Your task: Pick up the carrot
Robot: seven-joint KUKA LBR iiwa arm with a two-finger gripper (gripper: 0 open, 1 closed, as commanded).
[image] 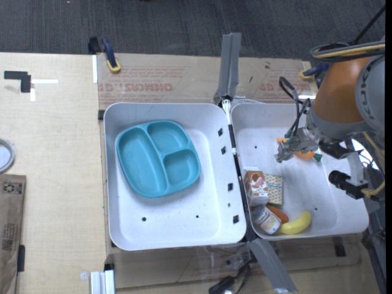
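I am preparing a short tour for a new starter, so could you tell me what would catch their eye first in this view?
The blue divided plate stands out most, lying alone in the left bin. Next comes the arm's orange band at the right, with the tool low in the right bin at the carrot. A cluster sits at that bin's near edge: a yellow banana and a small carton.

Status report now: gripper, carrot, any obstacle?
Two-finger gripper low in right white bin, at small orange carrot; grasp unconfirmed. Snack box, yellow banana apart, nearer front.
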